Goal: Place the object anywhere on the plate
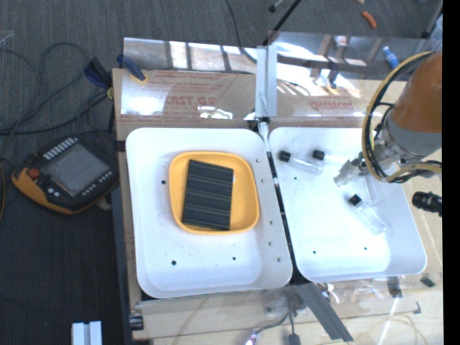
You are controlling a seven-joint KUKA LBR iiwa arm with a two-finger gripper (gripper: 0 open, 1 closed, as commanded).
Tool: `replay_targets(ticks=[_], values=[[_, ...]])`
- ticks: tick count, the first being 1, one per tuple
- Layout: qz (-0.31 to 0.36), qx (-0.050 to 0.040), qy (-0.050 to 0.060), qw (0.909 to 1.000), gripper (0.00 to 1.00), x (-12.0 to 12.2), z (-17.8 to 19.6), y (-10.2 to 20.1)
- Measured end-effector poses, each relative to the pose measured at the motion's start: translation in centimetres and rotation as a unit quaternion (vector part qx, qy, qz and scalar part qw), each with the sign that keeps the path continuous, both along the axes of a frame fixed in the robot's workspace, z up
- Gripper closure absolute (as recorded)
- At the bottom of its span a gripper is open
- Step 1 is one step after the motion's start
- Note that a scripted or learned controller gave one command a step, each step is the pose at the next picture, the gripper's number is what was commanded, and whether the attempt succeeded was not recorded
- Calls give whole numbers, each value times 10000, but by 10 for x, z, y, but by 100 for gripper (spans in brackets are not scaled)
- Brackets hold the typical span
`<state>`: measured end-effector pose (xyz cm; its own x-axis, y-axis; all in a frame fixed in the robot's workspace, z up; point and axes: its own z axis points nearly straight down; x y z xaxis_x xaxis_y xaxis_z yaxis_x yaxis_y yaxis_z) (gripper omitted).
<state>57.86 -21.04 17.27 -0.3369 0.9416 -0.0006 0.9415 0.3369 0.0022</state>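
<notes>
Risk, as a judgement: the dark ridged block (208,194) already lies flat on the yellow plate (177,171) in the left bin (144,257), so any further reach could knock it off.

The right bin (402,254) holds clear tubes with black caps (300,161); glare may fool a grab.

The arm (420,106) hangs over the right bin's far right side. Gripper (357,172) state cannot be told.

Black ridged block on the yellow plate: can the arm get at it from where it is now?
Probably yes. The black ridged block lies uncovered on the yellow plate in the left bin, with nothing over it.
</notes>
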Motion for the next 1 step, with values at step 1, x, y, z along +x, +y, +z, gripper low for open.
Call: replay_targets(ticks=[1], values=[[0,-1,0,10000,0,0,0,0]])
